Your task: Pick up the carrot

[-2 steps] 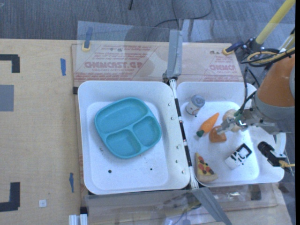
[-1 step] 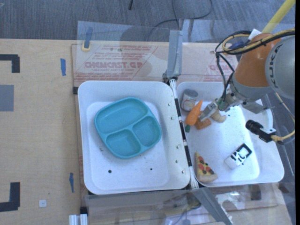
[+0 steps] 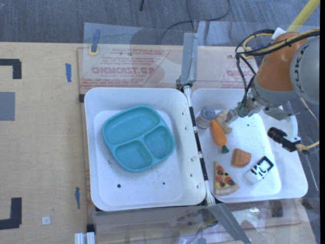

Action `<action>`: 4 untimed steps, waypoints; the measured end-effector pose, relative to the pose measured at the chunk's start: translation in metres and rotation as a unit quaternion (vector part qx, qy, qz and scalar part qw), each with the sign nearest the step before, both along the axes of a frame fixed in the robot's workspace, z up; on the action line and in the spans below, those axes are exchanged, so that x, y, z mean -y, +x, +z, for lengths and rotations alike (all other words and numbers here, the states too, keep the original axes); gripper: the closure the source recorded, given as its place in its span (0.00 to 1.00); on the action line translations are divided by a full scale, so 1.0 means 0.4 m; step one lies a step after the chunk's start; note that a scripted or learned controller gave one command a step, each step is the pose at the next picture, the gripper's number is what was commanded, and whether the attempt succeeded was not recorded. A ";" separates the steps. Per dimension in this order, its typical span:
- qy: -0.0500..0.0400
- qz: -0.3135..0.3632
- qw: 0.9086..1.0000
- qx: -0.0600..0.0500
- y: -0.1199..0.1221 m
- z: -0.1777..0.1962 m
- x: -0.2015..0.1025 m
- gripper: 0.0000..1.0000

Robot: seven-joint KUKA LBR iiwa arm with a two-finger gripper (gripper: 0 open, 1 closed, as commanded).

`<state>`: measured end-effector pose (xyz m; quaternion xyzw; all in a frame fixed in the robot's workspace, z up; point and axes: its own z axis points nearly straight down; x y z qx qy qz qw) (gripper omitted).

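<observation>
Grey arm (image 3: 284, 70) low, gripper (image 3: 234, 114) beside carrot (image 3: 219, 133)

A bulky grey arm (image 3: 304, 65) is showing a rounded orange band (image 3: 277, 67) above its wrist, with black and yellow cables (image 3: 254, 39) looping beside it, tapering toward a small grey claw (image 3: 238, 111).

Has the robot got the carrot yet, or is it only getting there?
Not yet. The carrot lies on the floor of the right bin, beside the pizza slice. The gripper hangs low just above the carrot's upper end, so the reach looks done. Gripping and lifting remain.
</observation>
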<state>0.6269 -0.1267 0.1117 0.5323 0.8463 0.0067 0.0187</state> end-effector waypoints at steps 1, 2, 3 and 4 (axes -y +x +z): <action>0.000 0.000 1.000 0.000 0.000 0.000 0.000 0.00; 0.000 0.138 0.990 -0.016 -0.055 -0.058 -0.043 0.00; -0.002 0.137 0.991 -0.010 -0.048 -0.029 -0.038 1.00; 0.004 0.007 1.000 -0.018 -0.030 0.182 -0.186 1.00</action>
